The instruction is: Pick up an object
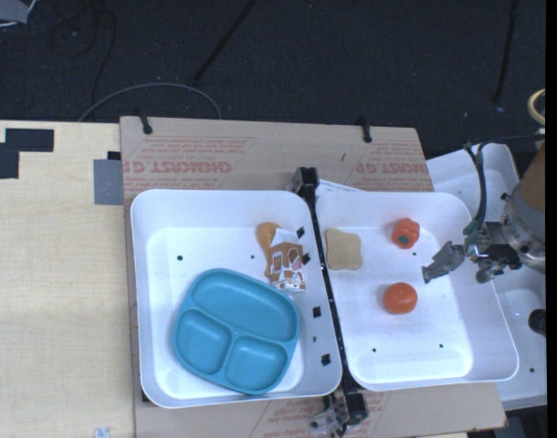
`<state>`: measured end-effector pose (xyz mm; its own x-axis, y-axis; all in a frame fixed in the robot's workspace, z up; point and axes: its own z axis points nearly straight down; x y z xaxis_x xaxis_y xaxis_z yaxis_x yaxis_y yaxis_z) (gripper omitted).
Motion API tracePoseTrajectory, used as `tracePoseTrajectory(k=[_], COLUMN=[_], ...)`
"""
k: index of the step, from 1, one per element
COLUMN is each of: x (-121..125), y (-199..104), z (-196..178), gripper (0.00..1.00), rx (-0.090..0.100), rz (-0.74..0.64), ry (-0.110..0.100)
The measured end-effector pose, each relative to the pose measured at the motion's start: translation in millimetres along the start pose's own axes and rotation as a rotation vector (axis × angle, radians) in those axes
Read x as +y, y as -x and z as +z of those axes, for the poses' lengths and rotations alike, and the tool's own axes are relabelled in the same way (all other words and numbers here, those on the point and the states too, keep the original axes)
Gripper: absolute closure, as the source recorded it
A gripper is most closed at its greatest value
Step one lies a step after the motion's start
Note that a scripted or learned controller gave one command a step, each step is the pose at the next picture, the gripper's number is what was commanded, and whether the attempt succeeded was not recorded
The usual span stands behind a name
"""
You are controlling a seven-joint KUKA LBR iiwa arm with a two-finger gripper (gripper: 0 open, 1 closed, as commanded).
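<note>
- The blue plate (236, 330) sits nearest, in the left bin (155, 245), with a small printed packet (287, 267) just above it.
- In the right bin (443, 354) — two orange balls (400, 297) (405, 233) and a tan sponge (343, 249).
- The gripper (450, 261) hovers at the right edge, near the balls — whether it's parted or clenched, I can't tell; nothing visible in it.

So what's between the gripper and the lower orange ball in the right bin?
Nothing: in the camera view, bare white floor of the right bin runs from the gripper to the lower orange ball. The other orange ball sits farther back, off that line.
</note>
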<state>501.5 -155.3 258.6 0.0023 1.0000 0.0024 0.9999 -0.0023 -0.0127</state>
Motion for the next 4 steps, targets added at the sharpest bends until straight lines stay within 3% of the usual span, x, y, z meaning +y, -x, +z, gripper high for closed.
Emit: tracePoseTrajectory(k=[1,4], x=[2,-7], y=[0,8], z=[-5,171], gripper=[0.00,0.00], rx=[-0.002,0.001], rz=[-0.002,-0.002], ry=[0.011,0.004])
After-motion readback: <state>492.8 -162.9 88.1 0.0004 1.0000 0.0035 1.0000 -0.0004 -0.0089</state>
